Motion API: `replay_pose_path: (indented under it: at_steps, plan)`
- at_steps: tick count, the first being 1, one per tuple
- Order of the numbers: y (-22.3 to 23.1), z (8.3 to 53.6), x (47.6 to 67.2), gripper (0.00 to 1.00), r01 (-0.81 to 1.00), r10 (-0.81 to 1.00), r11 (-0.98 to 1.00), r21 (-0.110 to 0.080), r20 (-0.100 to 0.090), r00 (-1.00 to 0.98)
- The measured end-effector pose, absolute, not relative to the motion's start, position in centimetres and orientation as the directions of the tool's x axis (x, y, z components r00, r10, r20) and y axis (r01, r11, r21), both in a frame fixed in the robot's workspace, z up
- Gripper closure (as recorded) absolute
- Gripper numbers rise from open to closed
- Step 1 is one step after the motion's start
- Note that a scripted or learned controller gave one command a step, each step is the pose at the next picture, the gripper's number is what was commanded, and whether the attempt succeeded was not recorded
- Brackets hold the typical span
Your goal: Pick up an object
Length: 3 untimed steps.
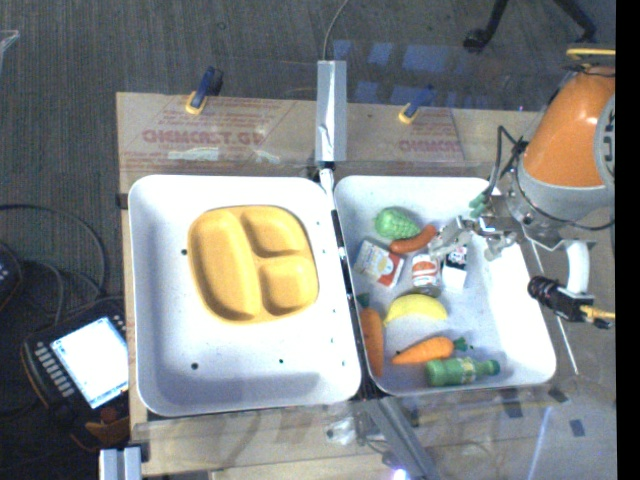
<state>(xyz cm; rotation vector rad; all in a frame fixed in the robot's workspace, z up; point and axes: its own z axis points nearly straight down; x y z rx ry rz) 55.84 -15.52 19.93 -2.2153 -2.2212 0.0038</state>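
My arm (575, 143), grey with a broad orange band, reaches in from the right over the counter (250, 133), and my end effector (462, 236) hangs above the far right part of the right bin (530, 343). I cannot tell from this high, slanted view whether my end effector is spread or pressed together, and nothing can be seen held in it. Two shallow white bins sit side by side on the counter. The left bin (165, 358) holds a yellow tray with compartments (255, 261), lying near its middle. The right bin holds a jumble of toy food. A green leafy piece (395, 220) lies toward the far side, with a small reddish-orange piece (415, 238) just beside it on the right. A white packet with red print (373, 261) lies to the left, and a small red and white can (425, 271) sits just below my end effector. A yellow lemon-like piece (417, 310) lies near the middle of the bin. An orange carrot (372, 338) lies along the bin's left wall, and a second carrot (424, 349) lies on the near side, right of the first. A green bottle (458, 371) lies on its side at the near edge, just below the second carrot. On the floor to the left sits a small device with a lit screen (88, 356).
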Motion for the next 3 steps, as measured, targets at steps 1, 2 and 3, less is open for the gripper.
replay_pose_path:
  at_steps: [1,2,3]
  plan:
    - [-17.9,9.2,60.2,0.0,0.998,0.998,-0.069,-0.003,-0.002,0.069]
    - [-17.9,9.9,60.2,1.0,0.998,0.998,-0.068,-0.004,-0.001,0.068]
    - [-14.2,20.9,57.8,1.0,0.989,0.989,-0.149,-0.004,-0.002,0.149]
